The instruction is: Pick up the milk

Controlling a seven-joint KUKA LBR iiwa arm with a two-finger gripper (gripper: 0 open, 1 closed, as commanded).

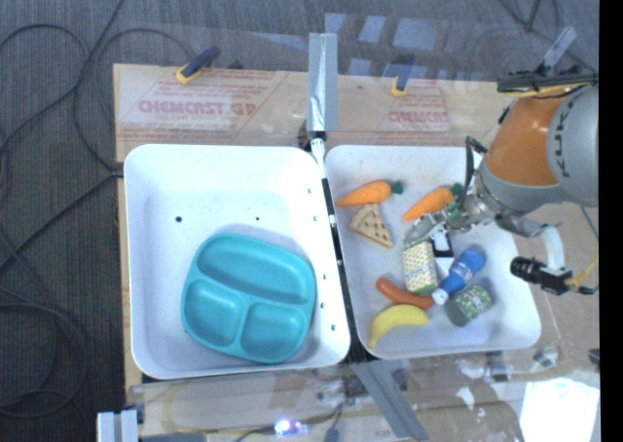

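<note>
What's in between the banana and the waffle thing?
In the camera view, the red sausage lies on the bin floor between the banana below and the waffle above. The patterned carton sits just right of that line.

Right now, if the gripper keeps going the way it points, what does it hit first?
The gripper points down and left into the right bin. First in that line looks like the checkered carton, probably the milk, just beneath it. Depth is unclear from this slanted view, so it could graze the waffle wedge instead.

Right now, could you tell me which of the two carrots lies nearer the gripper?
The right carrot, its tip beside the gripper; the other carrot lies farther left, by the bin divider.
</note>
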